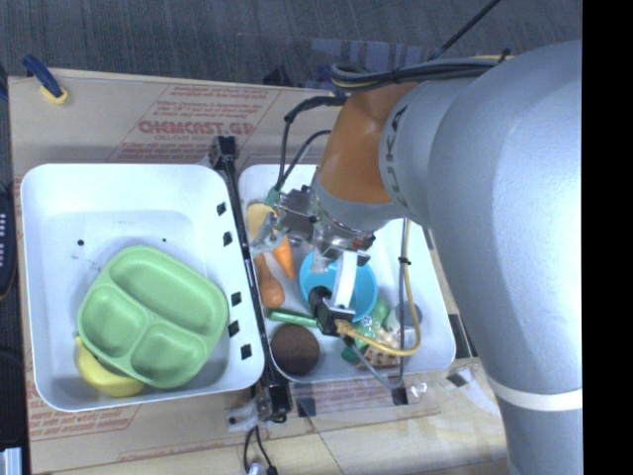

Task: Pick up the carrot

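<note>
**End effector low over the carrot in the right-hand bin**

The grey arm (pixel 495 166), with its orange band above the wrist, comes in from the right of the frame. It bends down into the shallow white right-hand bin (pixel 435 295). Its end effector (pixel 295 236) sits low in the upper left part of that bin, close to the wall next to the other bin. From where I stand I cannot tell whether the end effector is apart or together.

The long orange carrot (pixel 269 285) lies in the right-hand bin along its left wall, running roughly up and down the frame, just below the end effector. A brighter orange piece (pixel 284 258) shows just above and to the right of it, right against the end effector. I cannot say whether it belongs to the carrot.

To the right of the carrot is a round blue plastic bowl (pixel 315 287), partly covered by the robot's own hardware. A thin green stick (pixel 292 317) lies below the carrot, and below that a round brown ball (pixel 295 349) rests at the bin's lower left corner. A pale yellow lump (pixel 259 218) sits near the bin's upper left corner.

The shallow white left-hand bin (pixel 59 196) holds a green divided plastic plate (pixel 153 315), tilted, with a yellow object (pixel 104 376) poking out from under its lower left edge. Both bins stand on the bench, which is covered with brown cardboard printed in red (pixel 198 117).
</note>
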Robot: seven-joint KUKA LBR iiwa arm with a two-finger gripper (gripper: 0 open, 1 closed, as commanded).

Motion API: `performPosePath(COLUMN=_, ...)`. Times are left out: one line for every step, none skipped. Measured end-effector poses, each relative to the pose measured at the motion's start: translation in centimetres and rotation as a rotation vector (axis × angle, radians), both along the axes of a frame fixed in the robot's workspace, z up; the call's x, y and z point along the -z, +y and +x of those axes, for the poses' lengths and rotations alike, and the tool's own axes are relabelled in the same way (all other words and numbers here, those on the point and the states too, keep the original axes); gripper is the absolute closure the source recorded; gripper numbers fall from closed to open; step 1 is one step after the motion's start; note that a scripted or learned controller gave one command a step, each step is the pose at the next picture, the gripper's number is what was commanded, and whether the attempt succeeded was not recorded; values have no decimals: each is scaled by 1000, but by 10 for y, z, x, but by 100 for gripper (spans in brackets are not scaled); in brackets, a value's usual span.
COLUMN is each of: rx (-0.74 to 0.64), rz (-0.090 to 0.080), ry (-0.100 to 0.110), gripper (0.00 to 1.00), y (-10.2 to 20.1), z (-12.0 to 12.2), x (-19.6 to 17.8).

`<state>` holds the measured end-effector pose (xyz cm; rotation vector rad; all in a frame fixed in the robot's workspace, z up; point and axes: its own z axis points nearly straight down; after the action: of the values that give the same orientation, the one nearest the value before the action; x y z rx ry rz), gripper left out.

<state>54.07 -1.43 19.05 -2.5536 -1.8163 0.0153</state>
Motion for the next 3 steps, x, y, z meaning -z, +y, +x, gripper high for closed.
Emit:
performPosePath(rx=0, rz=-1, ry=-1, gripper=0, y=0, z=0, x=0)
performPosePath(rx=0, rz=-1, ry=-1, gripper=0, y=0, z=0, x=0)
performPosePath(rx=0, rz=-1, ry=-1, gripper=0, y=0, z=0, x=0)
